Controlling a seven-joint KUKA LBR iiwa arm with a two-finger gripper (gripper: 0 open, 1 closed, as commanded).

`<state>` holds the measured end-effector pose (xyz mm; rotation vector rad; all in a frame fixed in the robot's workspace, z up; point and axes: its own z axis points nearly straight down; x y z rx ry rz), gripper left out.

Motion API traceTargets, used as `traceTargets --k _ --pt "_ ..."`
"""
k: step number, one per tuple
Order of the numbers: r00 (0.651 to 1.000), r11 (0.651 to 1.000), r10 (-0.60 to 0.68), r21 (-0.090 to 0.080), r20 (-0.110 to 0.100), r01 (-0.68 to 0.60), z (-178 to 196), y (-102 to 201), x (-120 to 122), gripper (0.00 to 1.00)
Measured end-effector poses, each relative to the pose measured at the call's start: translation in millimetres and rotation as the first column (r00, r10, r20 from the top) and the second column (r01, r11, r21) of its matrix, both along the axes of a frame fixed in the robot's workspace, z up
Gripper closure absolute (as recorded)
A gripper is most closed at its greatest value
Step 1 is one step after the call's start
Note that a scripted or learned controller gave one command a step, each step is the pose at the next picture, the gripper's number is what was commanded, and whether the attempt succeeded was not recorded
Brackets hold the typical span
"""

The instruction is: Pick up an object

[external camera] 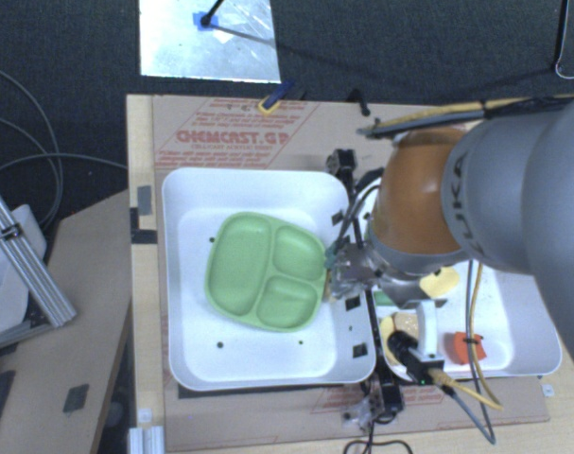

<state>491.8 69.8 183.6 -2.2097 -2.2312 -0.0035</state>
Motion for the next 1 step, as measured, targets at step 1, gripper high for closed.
traceTargets --k 1 --pt "1.000 1.000 -0.006 -0.001 0.003 0.006 11.2 -3.5 1.3 1.00"
